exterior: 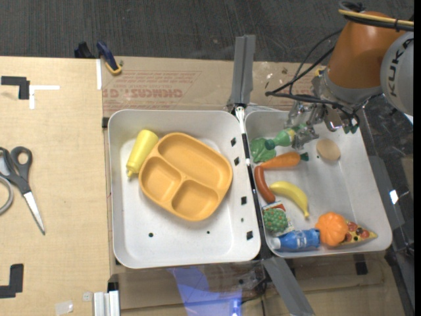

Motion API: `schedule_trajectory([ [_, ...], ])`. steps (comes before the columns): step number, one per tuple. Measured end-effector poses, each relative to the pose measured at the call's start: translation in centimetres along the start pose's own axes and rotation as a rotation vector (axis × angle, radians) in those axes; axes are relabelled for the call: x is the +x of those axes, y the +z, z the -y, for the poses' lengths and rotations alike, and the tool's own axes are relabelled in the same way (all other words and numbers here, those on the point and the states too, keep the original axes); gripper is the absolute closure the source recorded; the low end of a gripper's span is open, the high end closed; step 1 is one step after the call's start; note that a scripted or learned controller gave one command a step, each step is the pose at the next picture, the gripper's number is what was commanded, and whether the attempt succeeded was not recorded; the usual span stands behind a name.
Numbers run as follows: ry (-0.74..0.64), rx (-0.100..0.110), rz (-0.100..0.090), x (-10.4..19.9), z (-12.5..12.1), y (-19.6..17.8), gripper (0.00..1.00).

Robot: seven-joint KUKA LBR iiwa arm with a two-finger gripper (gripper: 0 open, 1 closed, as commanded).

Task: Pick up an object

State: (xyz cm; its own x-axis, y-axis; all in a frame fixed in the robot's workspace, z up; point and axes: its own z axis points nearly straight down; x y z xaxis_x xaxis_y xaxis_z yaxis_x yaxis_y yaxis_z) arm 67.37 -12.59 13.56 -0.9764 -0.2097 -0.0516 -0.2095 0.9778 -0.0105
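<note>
The claw hangs over the green toy in the right bin, I cannot tell if it grips, and the carrot touching it could spoil the grab.

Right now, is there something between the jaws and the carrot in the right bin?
Nothing visible blocks it. The gripper hangs over the far part of the right bin. The carrot lies just nearer the camera, uncovered on top, with the green toy touching its far side.
</note>
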Motion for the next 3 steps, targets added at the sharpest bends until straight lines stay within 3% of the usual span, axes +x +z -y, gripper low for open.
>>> schedule_trajectory([
  [1, -0.025, -0.011, -0.046, 1.4, -3.4, -0.5, 1.0],
  [2, -0.002, -0.011, -0.049, 11.3, -0.8, 3.7, 1.0],
  [3, -0.003, -0.01, -0.048, 11.3, -0.8, 3.7, 0.0],
])
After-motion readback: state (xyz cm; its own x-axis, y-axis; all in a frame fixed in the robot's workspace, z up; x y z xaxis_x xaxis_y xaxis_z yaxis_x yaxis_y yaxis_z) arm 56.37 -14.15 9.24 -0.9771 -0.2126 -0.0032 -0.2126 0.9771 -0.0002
